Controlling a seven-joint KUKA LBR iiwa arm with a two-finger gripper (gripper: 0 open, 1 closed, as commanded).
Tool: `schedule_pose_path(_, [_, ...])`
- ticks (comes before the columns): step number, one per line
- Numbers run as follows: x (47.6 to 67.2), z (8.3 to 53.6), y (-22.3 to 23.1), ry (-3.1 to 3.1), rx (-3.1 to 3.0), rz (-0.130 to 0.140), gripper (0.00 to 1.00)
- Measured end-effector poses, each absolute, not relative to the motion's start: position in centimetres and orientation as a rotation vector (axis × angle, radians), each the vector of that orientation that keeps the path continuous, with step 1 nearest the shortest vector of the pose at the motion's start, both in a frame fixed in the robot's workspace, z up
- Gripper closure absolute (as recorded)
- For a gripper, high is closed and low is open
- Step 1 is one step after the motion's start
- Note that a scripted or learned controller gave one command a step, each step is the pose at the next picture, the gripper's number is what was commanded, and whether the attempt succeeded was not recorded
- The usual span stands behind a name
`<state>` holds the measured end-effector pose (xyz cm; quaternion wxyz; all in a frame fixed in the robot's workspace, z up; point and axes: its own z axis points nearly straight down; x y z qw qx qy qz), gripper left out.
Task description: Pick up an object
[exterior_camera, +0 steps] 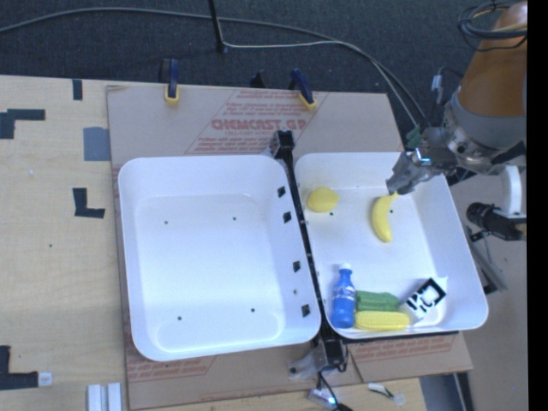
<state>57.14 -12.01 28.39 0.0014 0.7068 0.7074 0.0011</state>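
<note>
The right bin (454, 229) holds a yellow banana (382, 218) near its middle right, a yellow lemon-like fruit (323, 199) at its far left, and a blue bottle (343, 297), a green item (378, 300), a yellow corn-like piece (381, 320) and a black-and-white block (425, 296) along its near edge. My gripper (401, 182) hangs over the far right part of this bin, just above the banana's upper tip. Nothing shows between its fingers.
The left bin (137, 229) sits beside the right one on a cardboard sheet (248, 122) held by two blue-and-yellow clamps (172, 82). A black divider clip strip (294, 221) runs between the bins. Cables (360, 54) cross behind.
</note>
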Motion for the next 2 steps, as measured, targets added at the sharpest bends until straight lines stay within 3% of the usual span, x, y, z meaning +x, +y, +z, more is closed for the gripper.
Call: schedule_pose_path(2, [57.2,27.0,-0.2,2.228,2.217,0.000,1.00])
